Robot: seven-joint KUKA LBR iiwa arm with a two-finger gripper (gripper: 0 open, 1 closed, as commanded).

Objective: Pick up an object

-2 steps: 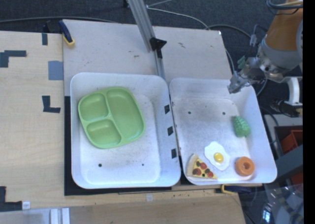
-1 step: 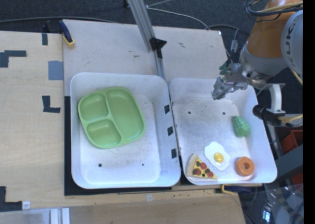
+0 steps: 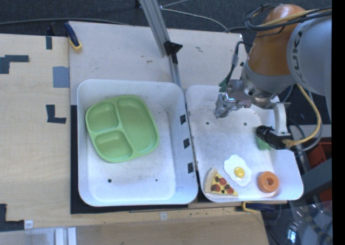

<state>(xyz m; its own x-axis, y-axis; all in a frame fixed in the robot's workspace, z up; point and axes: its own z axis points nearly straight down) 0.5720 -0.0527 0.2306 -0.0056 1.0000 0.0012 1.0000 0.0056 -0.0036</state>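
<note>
Hovering over the upper part of the right shallow white bin (image 3: 205, 147), the metal pincer (image 3: 222, 110) points down at bare, speckled bin floor; whether it is spread or pressed together I cannot tell, and nothing shows in its grip. Nearest the camera, well below the pincer along the bin's front edge, lie a flat triangular toy pizza slice (image 3: 219, 183), a glossy white fried egg with a yellow yolk (image 3: 237, 170) and a round orange ring-shaped doughnut (image 3: 268, 182). Left of the pincer, in the other white bin (image 3: 91, 184), sits a smooth green plastic tray with three compartments (image 3: 122, 127). Both bins rest on the pale table (image 3: 113, 50).
</note>
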